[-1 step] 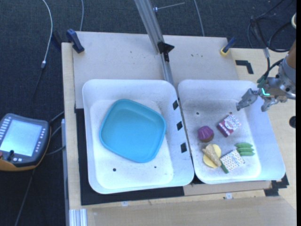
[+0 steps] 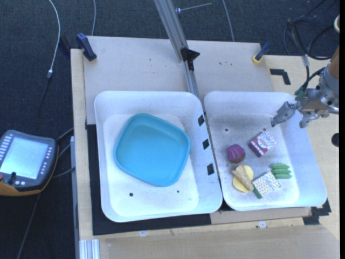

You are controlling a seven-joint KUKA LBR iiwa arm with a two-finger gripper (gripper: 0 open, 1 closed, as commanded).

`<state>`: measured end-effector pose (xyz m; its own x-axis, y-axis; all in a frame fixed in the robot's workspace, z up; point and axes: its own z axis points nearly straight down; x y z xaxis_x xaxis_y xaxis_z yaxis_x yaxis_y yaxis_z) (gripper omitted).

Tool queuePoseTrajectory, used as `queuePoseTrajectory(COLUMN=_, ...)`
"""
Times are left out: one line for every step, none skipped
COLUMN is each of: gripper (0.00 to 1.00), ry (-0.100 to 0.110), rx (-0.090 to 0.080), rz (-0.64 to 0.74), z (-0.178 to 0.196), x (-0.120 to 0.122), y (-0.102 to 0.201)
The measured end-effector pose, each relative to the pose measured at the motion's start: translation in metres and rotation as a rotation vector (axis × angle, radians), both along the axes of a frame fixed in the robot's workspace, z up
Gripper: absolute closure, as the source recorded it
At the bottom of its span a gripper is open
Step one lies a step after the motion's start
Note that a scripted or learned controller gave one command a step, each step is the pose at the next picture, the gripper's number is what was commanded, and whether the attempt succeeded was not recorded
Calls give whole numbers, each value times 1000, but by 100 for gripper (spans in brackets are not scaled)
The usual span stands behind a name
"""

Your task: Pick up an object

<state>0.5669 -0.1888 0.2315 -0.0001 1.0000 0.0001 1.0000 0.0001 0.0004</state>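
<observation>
So the claw is hanging over the upper right part of the right bin, fingers spread apart with nothing between them. All the small stuff sits lower down in that bin: a red and white packet, a dark pink round thing, something yellow (banana maybe, hard to tell from here), a green piece and a patterned little box. The left bin on the worktop has a blue plate in it.
</observation>
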Motion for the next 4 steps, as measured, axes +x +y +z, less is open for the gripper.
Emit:
queuePoseTrajectory(gripper=0, ry=5, rx=1, rz=0, z=-62, x=-1, y=4)
queuePoseTrajectory(gripper=0, ry=5, rx=1, rz=0, z=-122, x=-7, y=9)
queuePoseTrajectory(gripper=0, ry=1, rx=0, rz=1, z=-137, x=-7, y=9)
queuePoseTrajectory(gripper=100, ry=-1, rx=0, rz=0, z=-125, x=-7, y=9)
